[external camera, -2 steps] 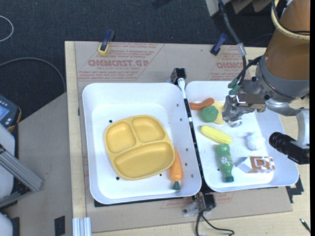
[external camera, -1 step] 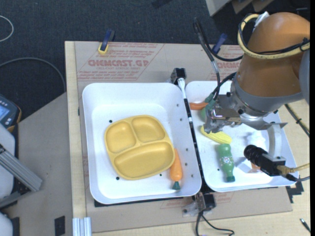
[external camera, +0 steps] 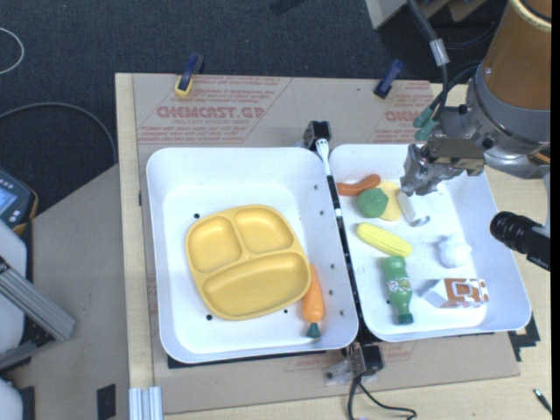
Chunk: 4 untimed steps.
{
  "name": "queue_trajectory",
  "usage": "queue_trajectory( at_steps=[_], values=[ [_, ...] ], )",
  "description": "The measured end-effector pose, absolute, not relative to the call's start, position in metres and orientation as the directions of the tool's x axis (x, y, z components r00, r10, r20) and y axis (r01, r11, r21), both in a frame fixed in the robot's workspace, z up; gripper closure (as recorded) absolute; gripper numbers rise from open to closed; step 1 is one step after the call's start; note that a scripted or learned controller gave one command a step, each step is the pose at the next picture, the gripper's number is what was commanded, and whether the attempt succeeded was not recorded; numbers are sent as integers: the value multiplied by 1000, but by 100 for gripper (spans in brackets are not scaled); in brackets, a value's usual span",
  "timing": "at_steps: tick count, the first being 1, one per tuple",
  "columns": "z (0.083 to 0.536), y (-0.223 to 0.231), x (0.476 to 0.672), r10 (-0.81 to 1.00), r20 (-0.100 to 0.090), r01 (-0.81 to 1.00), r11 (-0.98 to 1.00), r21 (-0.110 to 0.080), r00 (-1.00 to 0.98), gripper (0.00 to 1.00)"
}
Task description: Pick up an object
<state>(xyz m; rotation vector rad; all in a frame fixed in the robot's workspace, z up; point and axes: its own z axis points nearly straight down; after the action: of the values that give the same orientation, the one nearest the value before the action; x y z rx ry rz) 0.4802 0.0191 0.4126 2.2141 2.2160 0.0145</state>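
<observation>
We drop the hand [external camera: 414,201], grip state unclear, squarely onto the green ball [external camera: 373,203] just beside it.

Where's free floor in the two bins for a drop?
Left bin: bare strips above and left of the yellow tray; carrot crowds its right edge. Right bin: crowded centre-left around corn and bottle; bare along the far right wall.

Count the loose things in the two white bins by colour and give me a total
Yellow: 2, tray, corn
Orange: 2, carrot, sausage
Green: 2, bottle, round vegetable
White: 2, carton, lump
Total: 8
</observation>
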Motion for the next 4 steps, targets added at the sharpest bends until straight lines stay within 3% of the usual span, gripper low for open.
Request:
queue_trajectory(
  at_steps=[1, 2, 3, 4],
  values=[
    [303, 48, 504, 1000, -1, 1000, 2, -13, -2, 100],
    [358, 65, 479, 1000, 2, 1000, 4, 7, -4, 100],
    [398, 92, 480, 1000, 2, 1000, 4, 6, -4, 100],
    [363, 121, 479, 1000, 0, 1000, 4, -7, -4, 100]
  ],
)
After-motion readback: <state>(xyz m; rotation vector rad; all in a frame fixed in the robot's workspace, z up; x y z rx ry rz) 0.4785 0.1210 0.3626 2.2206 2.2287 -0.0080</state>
